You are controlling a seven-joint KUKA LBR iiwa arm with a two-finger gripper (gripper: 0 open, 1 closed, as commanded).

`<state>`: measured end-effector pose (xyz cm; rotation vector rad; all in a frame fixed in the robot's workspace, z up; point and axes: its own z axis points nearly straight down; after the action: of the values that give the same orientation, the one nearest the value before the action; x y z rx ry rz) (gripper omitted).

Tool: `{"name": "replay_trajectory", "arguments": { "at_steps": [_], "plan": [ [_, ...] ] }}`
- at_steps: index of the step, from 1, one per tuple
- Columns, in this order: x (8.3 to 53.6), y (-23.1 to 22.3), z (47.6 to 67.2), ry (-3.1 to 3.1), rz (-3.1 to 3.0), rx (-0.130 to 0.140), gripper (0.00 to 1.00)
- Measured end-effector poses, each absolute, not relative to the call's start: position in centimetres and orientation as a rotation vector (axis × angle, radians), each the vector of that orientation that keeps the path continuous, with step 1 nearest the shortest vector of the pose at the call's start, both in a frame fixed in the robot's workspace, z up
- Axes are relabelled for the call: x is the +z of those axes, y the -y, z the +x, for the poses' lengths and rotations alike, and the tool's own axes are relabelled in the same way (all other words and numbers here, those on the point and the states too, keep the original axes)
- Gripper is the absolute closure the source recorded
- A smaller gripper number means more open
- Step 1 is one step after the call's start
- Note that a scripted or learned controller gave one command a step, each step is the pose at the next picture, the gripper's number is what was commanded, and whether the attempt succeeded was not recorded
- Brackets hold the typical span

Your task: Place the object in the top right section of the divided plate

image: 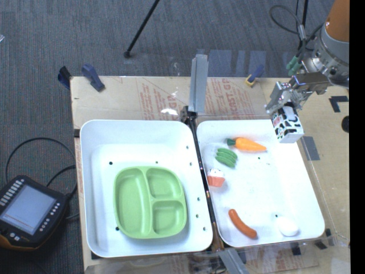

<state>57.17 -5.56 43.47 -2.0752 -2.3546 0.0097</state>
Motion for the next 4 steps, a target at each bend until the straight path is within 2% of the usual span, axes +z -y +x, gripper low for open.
{"name": "replay_trajectory", "arguments": {
  "at_steps": [1, 2, 3, 4],
  "plan": [
    [43.3, 5.3, 57.2, 2.358, -2.068, 0.011, 0.0],
    [43.8, 5.1, 57.4, 2.358, -2.058, 0.023, 1.0],
    [27.6, -3.7, 60.0, 2.112, -2.309, 0.027, 1.0],
    [17.9, 2.3, 64.1, 1.544, -2.726, 0.025, 1.0]
  ]
}}
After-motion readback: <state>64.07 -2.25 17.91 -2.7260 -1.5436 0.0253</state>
